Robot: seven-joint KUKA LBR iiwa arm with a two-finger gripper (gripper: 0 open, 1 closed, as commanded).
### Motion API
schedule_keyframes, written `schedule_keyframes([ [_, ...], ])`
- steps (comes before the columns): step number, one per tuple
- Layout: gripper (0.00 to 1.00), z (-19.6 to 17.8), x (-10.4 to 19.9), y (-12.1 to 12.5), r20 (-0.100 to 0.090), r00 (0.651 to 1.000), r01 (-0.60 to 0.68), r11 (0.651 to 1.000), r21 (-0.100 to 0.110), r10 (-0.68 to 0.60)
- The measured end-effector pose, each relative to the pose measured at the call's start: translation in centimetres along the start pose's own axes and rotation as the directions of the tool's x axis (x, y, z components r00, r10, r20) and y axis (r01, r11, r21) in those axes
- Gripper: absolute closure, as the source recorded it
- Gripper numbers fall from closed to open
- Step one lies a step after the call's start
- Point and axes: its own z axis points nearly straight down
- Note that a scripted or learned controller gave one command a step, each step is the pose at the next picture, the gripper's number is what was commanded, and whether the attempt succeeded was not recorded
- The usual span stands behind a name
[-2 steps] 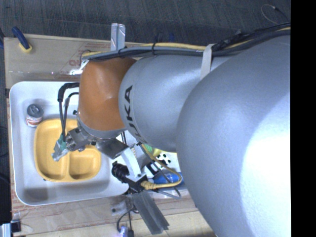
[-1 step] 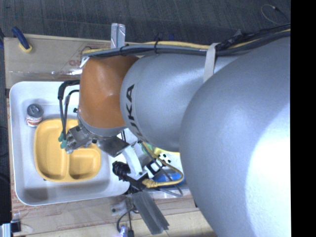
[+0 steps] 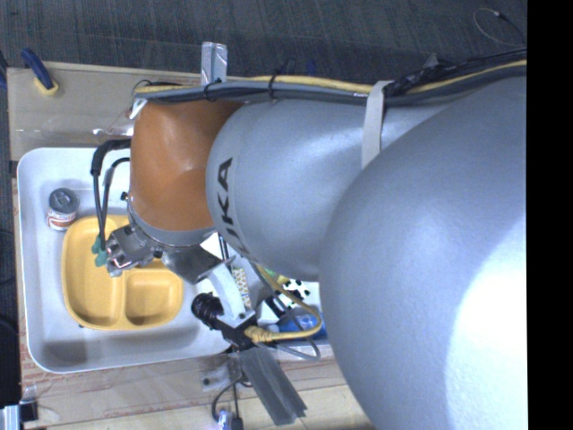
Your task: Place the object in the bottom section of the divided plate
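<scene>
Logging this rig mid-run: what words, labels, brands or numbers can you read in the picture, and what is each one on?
"KA": black letters on the grey arm casing, running sideways; the start of the word is hidden behind the orange band.
Small can in the left bin, beside the yellow divided plate: its red-and-white label is too small to read.
Checkered marker under the arm: a pattern, no readable characters.

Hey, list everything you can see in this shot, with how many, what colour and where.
Bin: one in view, white, left of the view on the bench.
Divided plate: one, yellow, inside the bin.
Small can: one, grey top with red band, in the bin above the plate.
Clip: one, blue and yellow, bench's upper left corner.
Bench: one, light wood.
Arm: one, grey with orange band.
End effector: one, over the plate's upper section.
</scene>
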Motion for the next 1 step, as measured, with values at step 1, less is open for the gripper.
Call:
schedule_keyframes([
  [1, 0.00, 0.00, -0.01, 0.00, 0.000, 1.000, 0.000, 1.000, 0.000, 0.000],
])
